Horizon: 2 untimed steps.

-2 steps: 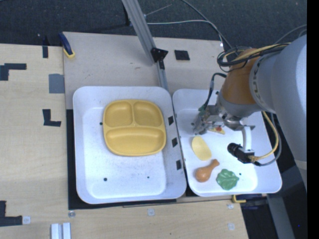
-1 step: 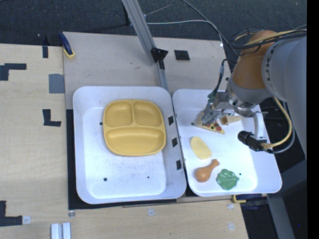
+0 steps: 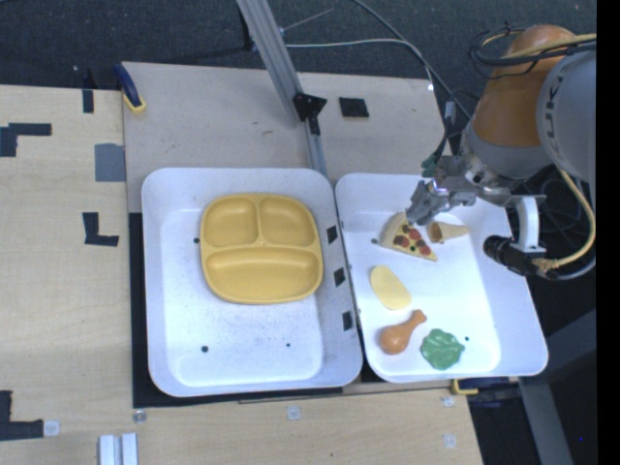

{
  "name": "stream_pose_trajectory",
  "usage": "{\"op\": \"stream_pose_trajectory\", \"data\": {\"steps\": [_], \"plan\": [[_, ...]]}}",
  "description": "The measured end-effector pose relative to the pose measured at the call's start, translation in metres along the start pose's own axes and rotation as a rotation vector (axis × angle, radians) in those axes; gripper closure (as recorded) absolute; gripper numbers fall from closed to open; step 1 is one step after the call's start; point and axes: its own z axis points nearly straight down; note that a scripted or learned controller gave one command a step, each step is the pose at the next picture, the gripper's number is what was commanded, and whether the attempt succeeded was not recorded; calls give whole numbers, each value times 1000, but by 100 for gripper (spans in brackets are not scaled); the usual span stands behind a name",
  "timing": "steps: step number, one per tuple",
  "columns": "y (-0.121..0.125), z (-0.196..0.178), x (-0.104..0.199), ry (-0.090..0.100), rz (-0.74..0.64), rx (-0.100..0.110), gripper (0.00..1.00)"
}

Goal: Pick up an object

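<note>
The right bin [image 3: 504,308] holds a pizza slice [image 3: 408,239] near its back, a pale yellow oval piece [image 3: 390,288] in the middle, a brown drumstick [image 3: 401,332] and a green leafy piece [image 3: 442,348] near the front. My gripper [image 3: 426,206] hangs over the back of this bin, its tips just above the pizza slice's far end. A tan wedge [image 3: 451,229] lies just right of the slice, under the gripper. Nothing shows between the fingers.
The left bin [image 3: 174,289] carries a yellow divided plate [image 3: 261,247]. A grey metal pole [image 3: 276,46] slants across the bench behind the bins. The arm's wrist fills the space at the right bin's back right corner.
</note>
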Motion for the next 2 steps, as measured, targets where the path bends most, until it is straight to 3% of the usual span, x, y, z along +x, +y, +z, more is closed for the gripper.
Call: {"op": "stream_pose_trajectory", "data": {"steps": [1,2], "plan": [[6,-44,0,0,0,0,100],[0,-43,61,2,-5,6,100]]}}
